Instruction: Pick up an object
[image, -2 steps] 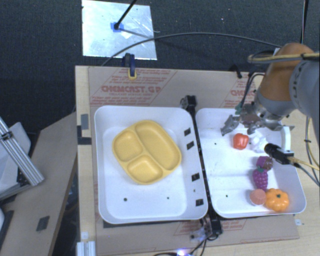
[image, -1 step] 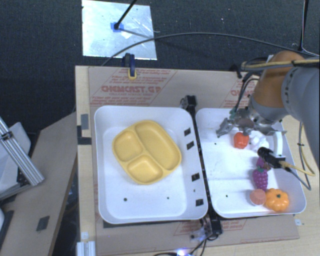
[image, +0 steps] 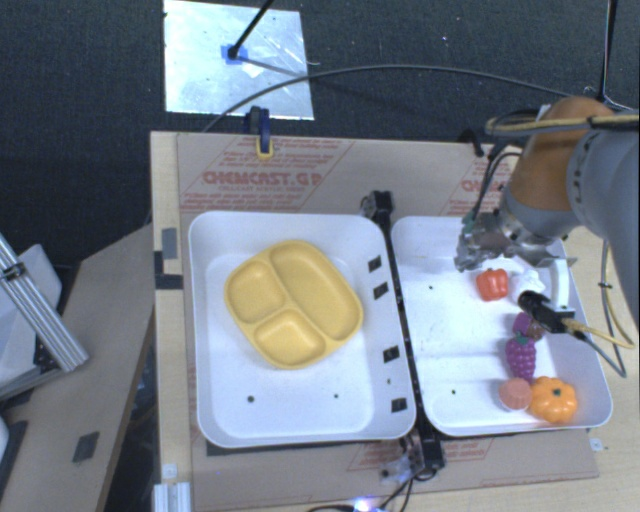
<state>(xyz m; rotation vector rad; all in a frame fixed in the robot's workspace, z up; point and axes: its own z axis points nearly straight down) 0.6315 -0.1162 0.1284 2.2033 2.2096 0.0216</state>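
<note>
We note a smooth grey arm with an orange band, thin yellow and black cables along it, and a metallic grey gripper.

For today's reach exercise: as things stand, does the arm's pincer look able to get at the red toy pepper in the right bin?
Probably yes: the pincer hangs right beside the red pepper, with nothing covering it.

Bins: smooth white plastic, slight sheen.
Divided plate: matt yellow plastic.
Bench: brown printed cardboard-like sheet.
Toy pumpkin: glossy orange plastic.
</note>
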